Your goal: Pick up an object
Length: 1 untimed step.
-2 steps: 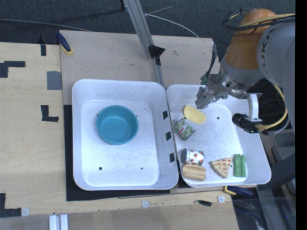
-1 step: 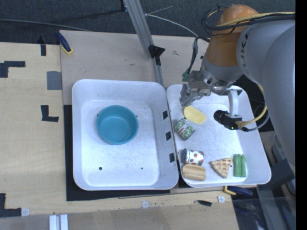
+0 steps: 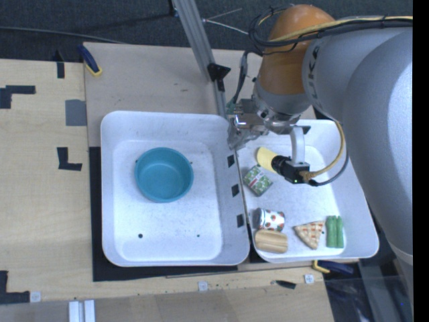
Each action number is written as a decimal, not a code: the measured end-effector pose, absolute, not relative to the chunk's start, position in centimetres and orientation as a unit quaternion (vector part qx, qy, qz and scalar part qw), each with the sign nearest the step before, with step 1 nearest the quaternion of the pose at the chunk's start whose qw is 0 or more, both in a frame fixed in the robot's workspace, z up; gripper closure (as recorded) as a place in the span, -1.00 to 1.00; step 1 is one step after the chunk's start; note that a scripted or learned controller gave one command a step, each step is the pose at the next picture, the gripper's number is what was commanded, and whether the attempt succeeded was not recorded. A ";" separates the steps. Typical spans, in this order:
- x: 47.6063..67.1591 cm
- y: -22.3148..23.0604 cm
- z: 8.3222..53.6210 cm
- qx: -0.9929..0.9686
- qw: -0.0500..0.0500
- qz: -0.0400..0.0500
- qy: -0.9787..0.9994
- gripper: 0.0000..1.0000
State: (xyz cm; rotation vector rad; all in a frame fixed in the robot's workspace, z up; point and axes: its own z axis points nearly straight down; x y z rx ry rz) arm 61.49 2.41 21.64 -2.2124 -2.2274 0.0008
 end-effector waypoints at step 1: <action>61.8 7.8 23.0 -0.705 0.001 0.000 -0.710 1.00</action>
